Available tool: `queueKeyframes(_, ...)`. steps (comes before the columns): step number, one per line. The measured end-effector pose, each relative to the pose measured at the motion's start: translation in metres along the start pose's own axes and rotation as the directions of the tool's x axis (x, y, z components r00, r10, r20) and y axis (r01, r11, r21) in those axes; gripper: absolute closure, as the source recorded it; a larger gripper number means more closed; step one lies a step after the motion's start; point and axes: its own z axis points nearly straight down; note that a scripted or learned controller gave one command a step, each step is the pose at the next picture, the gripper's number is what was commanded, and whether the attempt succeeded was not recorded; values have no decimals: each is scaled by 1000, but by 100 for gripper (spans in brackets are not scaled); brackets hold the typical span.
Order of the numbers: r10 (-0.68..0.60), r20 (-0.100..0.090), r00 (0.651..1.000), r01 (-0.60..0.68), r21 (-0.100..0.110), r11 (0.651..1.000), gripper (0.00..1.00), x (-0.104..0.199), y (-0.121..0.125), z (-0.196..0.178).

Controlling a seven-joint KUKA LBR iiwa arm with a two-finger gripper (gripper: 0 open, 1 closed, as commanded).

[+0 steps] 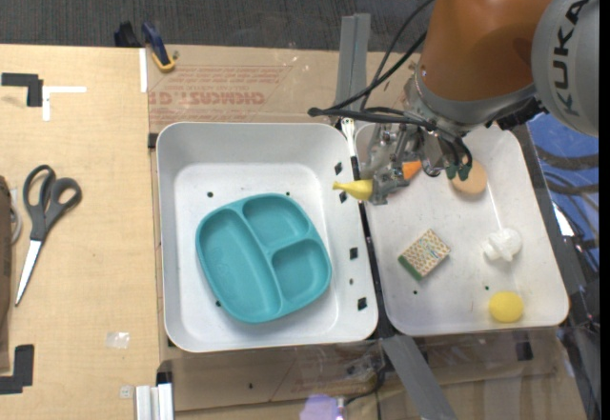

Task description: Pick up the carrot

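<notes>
A small orange carrot (412, 170) shows in the right bin (534, 218) near its far left corner, partly covered by the gripper (410, 167). The gripper hangs from the grey and orange arm and sits right over the carrot, low in the bin. The wrist hides most of the carrot and where it touches the gripper, so I cannot see whether it is held.
A yellow banana-like toy (355, 188) lies on the rim between the bins. The right bin also holds a tan round piece (469, 182), a sponge block (424, 253), a white object (502, 245) and a yellow ball (506, 307). A teal divided plate (263, 257) lies in the left bin (181, 218). Scissors (40, 209) lie on the bench at left.
</notes>
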Motion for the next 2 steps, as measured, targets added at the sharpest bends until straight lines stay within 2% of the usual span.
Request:
queueKeyframes(1,36,2,999,-36,0,999,100,-41,53,-21)
queueKeyframes(2,-61,-1,998,61,0,998,100,32,95,-6)
